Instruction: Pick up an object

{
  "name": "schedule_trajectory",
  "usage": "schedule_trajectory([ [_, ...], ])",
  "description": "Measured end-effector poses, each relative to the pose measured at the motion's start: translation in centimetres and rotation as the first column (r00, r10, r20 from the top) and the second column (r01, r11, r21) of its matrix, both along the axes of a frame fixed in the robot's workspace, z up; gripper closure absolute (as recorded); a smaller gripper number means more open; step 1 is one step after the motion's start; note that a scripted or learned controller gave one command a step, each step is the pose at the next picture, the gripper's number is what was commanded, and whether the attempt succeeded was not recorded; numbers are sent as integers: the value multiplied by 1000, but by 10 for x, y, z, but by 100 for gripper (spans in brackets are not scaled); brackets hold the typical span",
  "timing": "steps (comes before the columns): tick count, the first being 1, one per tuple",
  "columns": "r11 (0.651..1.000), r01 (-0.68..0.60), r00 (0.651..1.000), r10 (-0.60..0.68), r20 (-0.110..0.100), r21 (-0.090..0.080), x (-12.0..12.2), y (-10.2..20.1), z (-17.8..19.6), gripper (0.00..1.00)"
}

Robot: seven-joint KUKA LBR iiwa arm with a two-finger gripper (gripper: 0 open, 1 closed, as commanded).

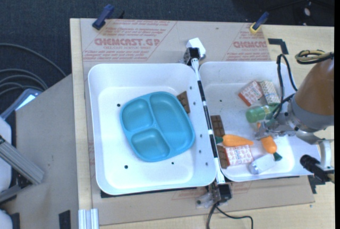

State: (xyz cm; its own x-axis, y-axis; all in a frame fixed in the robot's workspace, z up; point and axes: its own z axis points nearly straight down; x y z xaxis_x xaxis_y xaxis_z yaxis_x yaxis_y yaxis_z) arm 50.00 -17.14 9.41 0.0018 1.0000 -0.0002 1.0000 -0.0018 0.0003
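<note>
wooden bench [133, 36] with 2 white bins [101, 116] side by side

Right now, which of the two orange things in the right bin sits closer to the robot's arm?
The small stubby orange piece, right beside the arm's wrist. The longer carrot-shaped one lies farther left, toward the divider between the bins.

blue divided plate [156, 126] in left white bin [101, 116], blue clamp [102, 17], grey cables [24, 71]

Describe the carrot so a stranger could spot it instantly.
Look in the right-hand bin, the one full of small items. Near its front left lies the carrot, just above a red and white packet. It is the long orange tapered piece.
</note>
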Motion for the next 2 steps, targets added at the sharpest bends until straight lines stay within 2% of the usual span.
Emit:
schedule_trajectory([
  [1, 1000, -3, 1000, 3, -1, 1, -21, 98, 90, 100],
  [2, 1000, -2, 1000, 2, -1, 1, -9, 166, 129, 100],
])
